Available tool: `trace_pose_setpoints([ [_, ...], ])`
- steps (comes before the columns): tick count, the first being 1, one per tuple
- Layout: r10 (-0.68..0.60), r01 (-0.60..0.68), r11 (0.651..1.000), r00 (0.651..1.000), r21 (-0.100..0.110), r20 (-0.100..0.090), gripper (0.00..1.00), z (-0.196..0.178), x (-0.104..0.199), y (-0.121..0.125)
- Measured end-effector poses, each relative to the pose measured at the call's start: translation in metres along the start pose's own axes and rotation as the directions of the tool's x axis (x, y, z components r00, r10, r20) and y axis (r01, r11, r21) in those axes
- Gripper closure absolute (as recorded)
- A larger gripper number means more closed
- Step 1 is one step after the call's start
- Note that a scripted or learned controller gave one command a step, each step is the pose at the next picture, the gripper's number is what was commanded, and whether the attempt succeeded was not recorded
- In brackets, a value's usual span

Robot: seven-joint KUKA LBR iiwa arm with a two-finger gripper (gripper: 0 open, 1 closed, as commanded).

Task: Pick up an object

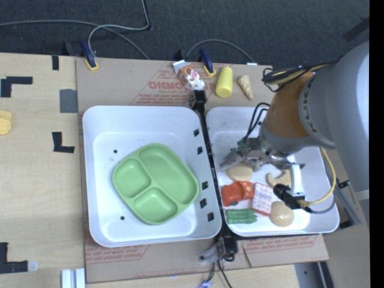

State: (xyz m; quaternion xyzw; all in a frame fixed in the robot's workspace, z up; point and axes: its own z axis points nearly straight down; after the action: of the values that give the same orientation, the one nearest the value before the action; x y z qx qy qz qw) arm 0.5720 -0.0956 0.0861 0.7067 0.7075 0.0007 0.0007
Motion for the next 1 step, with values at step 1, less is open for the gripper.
trace_pose_setpoints([
  [1,-0.001,0.001,1.0,1.0,0.0,0.001,1.0,-0.0093,0.0,0.0001],
])
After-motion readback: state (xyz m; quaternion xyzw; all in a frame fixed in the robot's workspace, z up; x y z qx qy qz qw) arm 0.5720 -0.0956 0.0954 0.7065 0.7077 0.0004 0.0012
